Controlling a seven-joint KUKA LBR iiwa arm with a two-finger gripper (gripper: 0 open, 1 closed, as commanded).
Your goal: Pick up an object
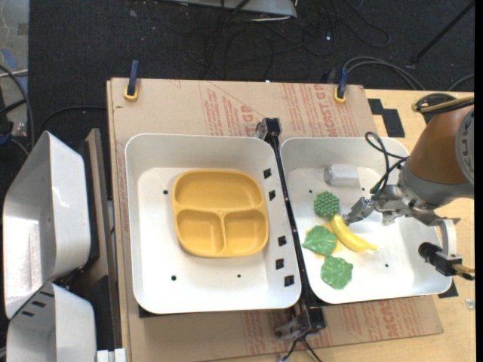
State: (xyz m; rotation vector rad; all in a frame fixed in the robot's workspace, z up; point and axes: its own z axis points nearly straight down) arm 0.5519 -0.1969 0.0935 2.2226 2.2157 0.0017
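White plastic forms the two shallow bins that sit side by side on a cardboard-covered bench [226, 96]. The left bin [151, 277] holds a yellow three-compartment tray [221, 211], lying flat near its centre with bare floor all round it. The right bin [400, 285] holds the candidate objects: a grey block [342, 175] toward the far wall, a dark green bumpy ball [327, 204] just below it, a yellow banana [351, 234] lying at a slant, and two flat green leafy pieces [321, 240] [336, 271], the upper one touching the banana's left side. The arm [441, 161] reaches over the right bin from the right, and its gripper [361, 210] is low, just above the banana's upper end and beside the bumpy ball. Whether the fingers stand apart or together cannot be told at this size, and nothing is seen clamped between them. Judged from this, the task is at the approach or descent stage: no object is lifted, and closing and raising remain. The central cluster is tight, so a grasp on the banana risks nudging the ball or the leaf; the bin's right half offers open floor, and the divider wall between the bins is well clear of the gripper.
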